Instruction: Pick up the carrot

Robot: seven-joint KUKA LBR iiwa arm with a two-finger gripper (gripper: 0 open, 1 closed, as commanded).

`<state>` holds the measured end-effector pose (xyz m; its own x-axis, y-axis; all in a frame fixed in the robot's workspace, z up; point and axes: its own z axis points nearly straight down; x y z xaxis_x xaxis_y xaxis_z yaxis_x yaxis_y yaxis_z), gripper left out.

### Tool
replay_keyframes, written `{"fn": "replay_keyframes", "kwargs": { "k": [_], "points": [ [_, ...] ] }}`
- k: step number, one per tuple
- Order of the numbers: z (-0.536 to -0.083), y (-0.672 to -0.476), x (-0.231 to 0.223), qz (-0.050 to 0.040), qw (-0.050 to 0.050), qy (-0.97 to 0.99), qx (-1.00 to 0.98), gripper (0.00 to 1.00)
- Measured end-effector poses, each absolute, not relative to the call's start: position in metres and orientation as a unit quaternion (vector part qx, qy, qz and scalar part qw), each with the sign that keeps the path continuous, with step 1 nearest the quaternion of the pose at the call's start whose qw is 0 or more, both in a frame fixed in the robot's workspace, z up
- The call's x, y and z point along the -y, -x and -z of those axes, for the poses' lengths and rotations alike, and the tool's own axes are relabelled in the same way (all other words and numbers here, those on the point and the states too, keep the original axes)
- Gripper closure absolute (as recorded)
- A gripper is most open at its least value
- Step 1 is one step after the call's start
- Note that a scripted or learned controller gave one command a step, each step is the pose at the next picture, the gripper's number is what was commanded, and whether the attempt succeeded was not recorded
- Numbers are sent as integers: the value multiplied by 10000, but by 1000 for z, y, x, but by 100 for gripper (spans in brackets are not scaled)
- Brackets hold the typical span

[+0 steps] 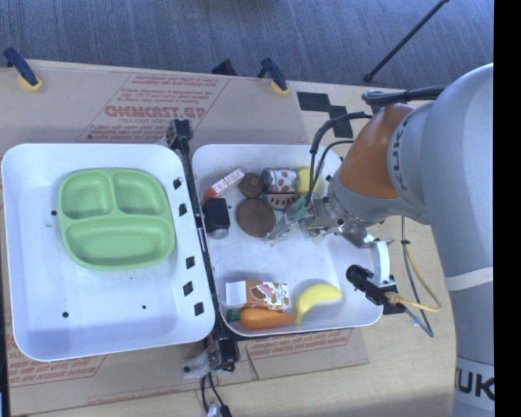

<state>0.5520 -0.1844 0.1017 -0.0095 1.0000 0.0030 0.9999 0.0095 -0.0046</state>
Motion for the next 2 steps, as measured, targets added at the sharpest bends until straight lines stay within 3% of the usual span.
{"fn": "replay_keyframes", "kwargs": {
  "k": [1,2],
  "points": [
    [-91,-514,151,-11,24,7049,7093,0],
    [-92,-549,211,-4,11,7055,7087,0]
  ]
}}
